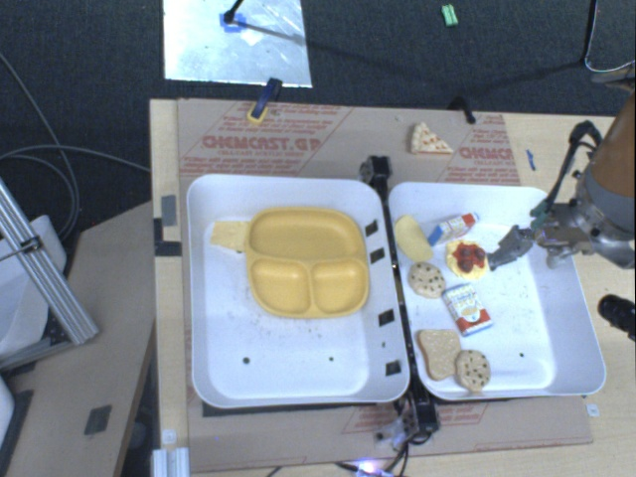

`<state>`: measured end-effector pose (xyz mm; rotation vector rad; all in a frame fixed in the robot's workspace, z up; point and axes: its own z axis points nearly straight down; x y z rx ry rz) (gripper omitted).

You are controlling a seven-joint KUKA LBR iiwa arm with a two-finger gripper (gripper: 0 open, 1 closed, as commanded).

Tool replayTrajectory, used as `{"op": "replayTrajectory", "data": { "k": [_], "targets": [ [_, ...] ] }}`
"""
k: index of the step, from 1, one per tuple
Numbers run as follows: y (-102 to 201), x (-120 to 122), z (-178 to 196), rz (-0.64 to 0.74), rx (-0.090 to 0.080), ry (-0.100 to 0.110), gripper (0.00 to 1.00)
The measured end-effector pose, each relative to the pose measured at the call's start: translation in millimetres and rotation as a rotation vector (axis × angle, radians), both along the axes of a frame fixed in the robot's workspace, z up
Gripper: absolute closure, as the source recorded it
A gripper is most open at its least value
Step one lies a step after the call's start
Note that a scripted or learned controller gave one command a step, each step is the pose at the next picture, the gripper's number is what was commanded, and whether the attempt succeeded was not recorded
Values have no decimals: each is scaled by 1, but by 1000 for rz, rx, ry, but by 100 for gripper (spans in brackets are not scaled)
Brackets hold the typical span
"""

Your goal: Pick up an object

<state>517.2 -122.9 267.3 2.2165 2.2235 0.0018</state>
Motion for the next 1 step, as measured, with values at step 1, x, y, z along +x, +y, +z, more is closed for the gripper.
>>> {"op": "replayTrajectory", "data": {
  "k": [1],
  "targets": [
    [-11,31,-188,-4,3,-2,0]
  ]
}}
